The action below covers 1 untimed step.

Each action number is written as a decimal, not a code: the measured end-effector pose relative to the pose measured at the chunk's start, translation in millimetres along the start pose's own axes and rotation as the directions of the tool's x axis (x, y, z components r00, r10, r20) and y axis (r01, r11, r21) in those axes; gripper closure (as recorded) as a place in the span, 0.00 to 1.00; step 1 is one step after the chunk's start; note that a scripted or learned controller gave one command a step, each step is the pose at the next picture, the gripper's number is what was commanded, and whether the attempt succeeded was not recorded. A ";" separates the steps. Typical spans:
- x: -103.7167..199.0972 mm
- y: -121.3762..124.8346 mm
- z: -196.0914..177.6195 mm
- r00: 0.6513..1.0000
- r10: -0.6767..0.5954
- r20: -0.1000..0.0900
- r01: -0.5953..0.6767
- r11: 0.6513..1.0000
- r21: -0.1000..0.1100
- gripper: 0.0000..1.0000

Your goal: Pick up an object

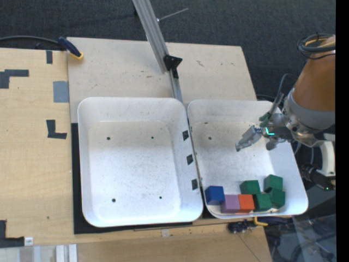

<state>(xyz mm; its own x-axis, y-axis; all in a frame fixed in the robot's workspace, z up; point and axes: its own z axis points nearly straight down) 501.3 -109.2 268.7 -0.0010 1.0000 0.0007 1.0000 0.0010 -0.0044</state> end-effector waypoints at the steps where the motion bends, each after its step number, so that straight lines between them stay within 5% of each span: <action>1: 0.0 0.7 -1.6 1.000 -0.001 0.000 0.001 1.000 -0.004 0.00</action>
<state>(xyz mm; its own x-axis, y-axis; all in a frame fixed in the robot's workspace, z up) 502.0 -109.2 270.3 -0.0021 1.0000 0.0004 1.0000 0.0021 -0.0007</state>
